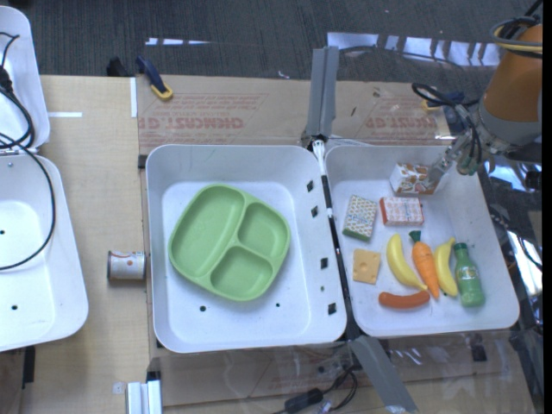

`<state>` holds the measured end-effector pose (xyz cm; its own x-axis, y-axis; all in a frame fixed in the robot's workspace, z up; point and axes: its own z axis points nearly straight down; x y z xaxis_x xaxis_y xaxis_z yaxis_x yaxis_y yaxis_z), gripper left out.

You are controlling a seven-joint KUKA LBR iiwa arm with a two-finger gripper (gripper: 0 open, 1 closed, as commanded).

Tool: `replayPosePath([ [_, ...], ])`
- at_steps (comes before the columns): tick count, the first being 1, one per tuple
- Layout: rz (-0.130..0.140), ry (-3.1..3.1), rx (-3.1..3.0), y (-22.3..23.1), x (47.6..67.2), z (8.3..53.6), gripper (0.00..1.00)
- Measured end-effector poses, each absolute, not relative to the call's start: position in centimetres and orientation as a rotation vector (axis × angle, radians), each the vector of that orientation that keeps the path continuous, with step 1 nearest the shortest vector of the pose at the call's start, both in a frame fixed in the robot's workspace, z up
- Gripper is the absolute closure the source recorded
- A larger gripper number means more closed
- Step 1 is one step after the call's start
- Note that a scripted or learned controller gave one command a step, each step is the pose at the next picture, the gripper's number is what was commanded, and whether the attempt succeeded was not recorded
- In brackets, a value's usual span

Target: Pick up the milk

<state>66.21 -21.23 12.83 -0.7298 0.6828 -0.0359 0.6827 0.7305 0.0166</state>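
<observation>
1. Sausage [404,299], red, lies closest to me, at the front of the right bin [500,317].
2. Tool [443,172] is low over the back right of that bin, on a grey arm [516,93] with an orange band. Whether it is spread or closed cannot be told from here.
3. Milk carton [408,178], white with red print, sits at the back of the right bin. The tool tip is right against its right side, and a grasp cannot be confirmed.
4. Just in front of the milk: red-and-white pack [402,210], with a green box [360,216] to its left.
5. Further forward: cheese wedge [366,266], banana [399,261], carrot [423,264], second banana [445,267], green bottle [468,276].
6. Left bin [164,317] holds a green divided plate [228,242].
7. Small can [127,266] lies on the bench [95,110], left of the bins.
</observation>
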Motion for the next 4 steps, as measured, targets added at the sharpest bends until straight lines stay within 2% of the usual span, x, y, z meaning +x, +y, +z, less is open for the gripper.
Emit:
replayPosePath([
  [1,0.003,2.888,1.141,-21.2,66.0,12.2,0.0],
  [2,0.011,2.724,1.562,-21.7,65.8,9.8,0.0],
  [3,0.0,2.727,1.562,-21.9,65.6,10.5,1.0],
  [4,0.0,2.676,1.641,-16.0,61.0,19.3,1.0],
])
